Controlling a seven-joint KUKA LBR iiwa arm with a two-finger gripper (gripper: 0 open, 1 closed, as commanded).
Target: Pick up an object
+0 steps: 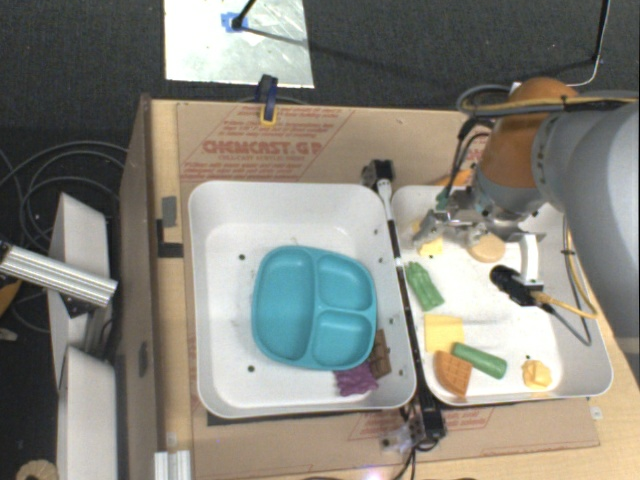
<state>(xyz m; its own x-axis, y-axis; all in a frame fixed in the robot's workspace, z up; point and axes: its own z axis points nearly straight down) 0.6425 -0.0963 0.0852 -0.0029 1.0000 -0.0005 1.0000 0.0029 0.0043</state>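
tool (440,223) tips blurred, arm (590,168) cropped

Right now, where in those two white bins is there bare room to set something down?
Left white bin: bare floor along its far wall and left wall, around the blue divided plate. Right white bin: a patch mid-floor, right of the yellow block; its near-left corner is crowded with toy food.

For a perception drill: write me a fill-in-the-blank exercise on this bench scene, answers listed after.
1. The teal divided plate lies in the ____ bin.
2. The purple item lies at the plate's ____ edge.
3. The arm reaches over the ____ bin.
4. The yellow block lies between two ____ pieces.

Answers: left; near; right; green
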